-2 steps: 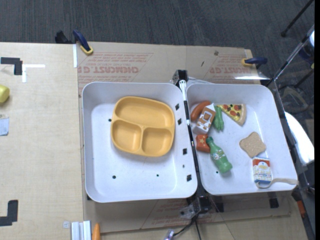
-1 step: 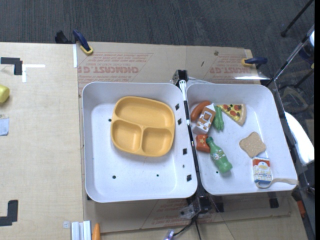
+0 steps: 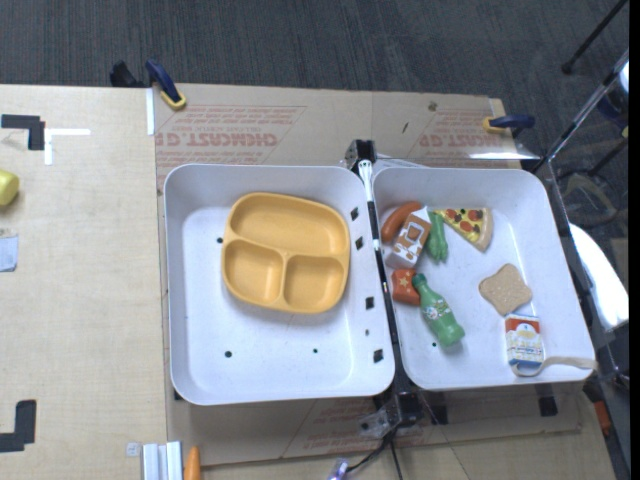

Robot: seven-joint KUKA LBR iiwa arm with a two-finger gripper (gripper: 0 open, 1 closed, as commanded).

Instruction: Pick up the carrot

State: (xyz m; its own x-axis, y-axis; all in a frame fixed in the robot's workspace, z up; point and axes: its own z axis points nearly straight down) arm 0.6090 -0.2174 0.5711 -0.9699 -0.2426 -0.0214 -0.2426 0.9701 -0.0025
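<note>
Grey arm (image 3: 608, 280) at right edge

A small orange carrot (image 3: 403, 286) in the right bin (image 3: 540, 193) is partly hidden under a green bottle (image 3: 438, 313). A hot dog (image 3: 397, 219) lies partly under a small carton (image 3: 409, 240) whose print is too small to read. At the left edge a yellow thing (image 3: 6, 187) is cut off. An orange piece (image 3: 191, 460) is cut off at the bottom edge

Dark grey carpet floor (image 3: 300, 18) lies behind the pale wooden bench (image 3: 80, 268).
</note>
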